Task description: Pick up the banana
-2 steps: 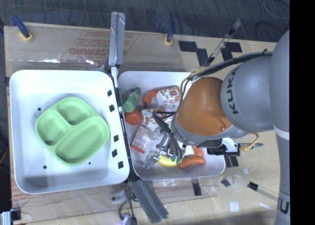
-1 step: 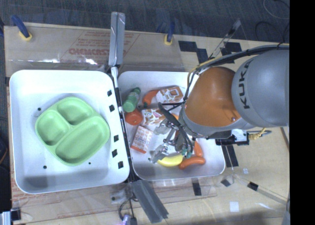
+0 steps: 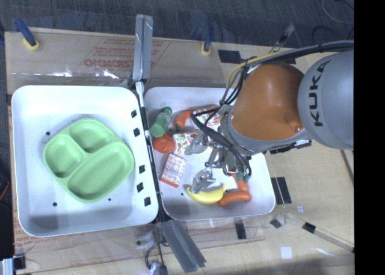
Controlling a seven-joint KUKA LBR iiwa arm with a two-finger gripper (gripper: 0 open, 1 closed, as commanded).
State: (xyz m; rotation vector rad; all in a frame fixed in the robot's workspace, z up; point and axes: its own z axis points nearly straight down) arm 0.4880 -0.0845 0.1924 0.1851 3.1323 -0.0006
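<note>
**Ana:** While the arm (image 3: 283,108) reaches in from the right, where is the banana?

**Ben:** The banana (image 3: 206,195) lies in the right bin (image 3: 261,204), near its front wall. It is yellow and curved, and its right end touches an orange carrot-like thing (image 3: 236,197).

**Ana:** And the gripper?

**Ben:** The gripper (image 3: 203,180) is low over the same bin, directly above the banana's upper edge. Its metal fingers point toward the banana. They seem to stand a little apart, with nothing between them, so I would say the hand is open and holds nothing. If the tips touch the banana, I cannot tell.

**Ana:** What else lies in that bin?

**Ben:** A green bottle (image 3: 160,121) lies at the back left corner. Just in front of it is a round orange-red fruit (image 3: 162,144). A small flat packet (image 3: 171,170) with red print lies left of the banana. More packets and another orange piece lie near the back, partly under the wrist, and I cannot name them.

**Ana:** And the left bin?

**Ben:** The left bin (image 3: 36,207) holds a green divided plate (image 3: 88,158) with three sections. It lies about in the middle.
</note>
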